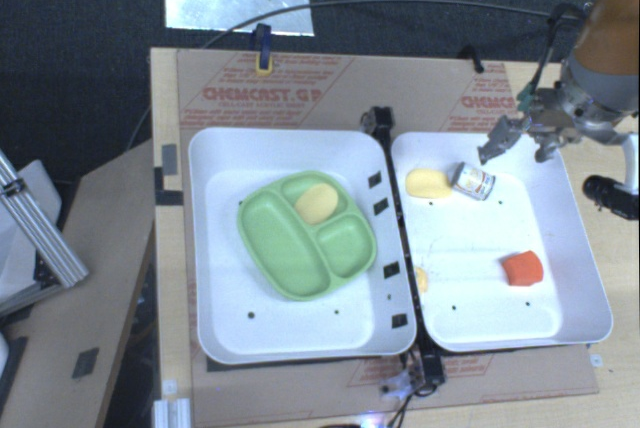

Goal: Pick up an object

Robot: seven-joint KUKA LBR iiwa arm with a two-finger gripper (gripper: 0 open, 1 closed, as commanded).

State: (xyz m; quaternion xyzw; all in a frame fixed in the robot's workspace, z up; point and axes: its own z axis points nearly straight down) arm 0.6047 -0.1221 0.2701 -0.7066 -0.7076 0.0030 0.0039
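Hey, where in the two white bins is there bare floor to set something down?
Right white bin: bare front strip left of the orange block; crowded at back by the yellow lump and small can. Left white bin: only margins around the green divided plate.

The arm (600, 36) reaches in from the right, jaws apparently spread, holding nothing.

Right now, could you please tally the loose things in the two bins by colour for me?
Yellow: 3, one on the green plate, one beside the can, one small piece at the right bin's left wall
Green: 1, the divided plate
Orange: 1, the block
White with label: 1, the can
Total: 6
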